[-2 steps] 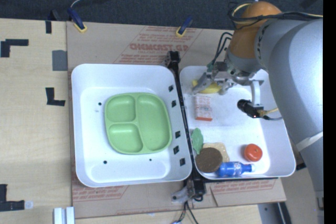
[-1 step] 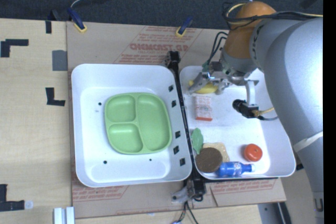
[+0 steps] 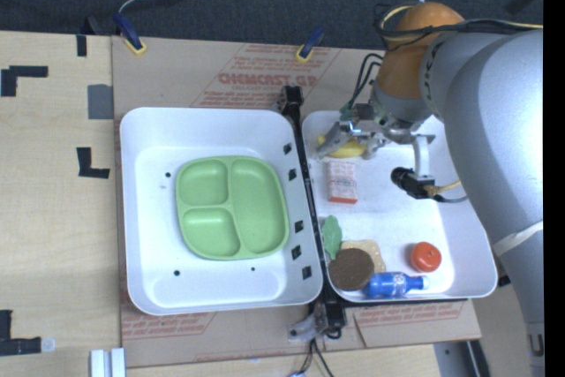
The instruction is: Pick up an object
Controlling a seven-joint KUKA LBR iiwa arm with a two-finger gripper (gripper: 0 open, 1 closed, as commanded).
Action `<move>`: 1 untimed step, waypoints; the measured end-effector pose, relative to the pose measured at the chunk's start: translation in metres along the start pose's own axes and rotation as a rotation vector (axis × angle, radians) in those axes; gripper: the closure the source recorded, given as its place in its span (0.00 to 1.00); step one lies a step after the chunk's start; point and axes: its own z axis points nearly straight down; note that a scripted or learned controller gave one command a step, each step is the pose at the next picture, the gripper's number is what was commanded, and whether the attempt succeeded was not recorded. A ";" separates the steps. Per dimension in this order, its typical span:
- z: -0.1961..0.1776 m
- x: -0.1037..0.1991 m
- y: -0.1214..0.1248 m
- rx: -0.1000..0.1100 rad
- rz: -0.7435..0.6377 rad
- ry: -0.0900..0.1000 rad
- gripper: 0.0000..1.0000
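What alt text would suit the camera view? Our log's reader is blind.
A grey arm's gripper reaches down over a yellow object at the far end of the right bin, which also holds a small packet, orange ball and blue bottle. The left bin holds a green divided plate.

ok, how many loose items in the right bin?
6, maybe more under the arm: yellow item by the gripper, small packet, green piece, brown disc, blue bottle, orange ball.
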 end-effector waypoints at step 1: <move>0.000 0.003 0.000 0.000 0.001 -0.001 0.00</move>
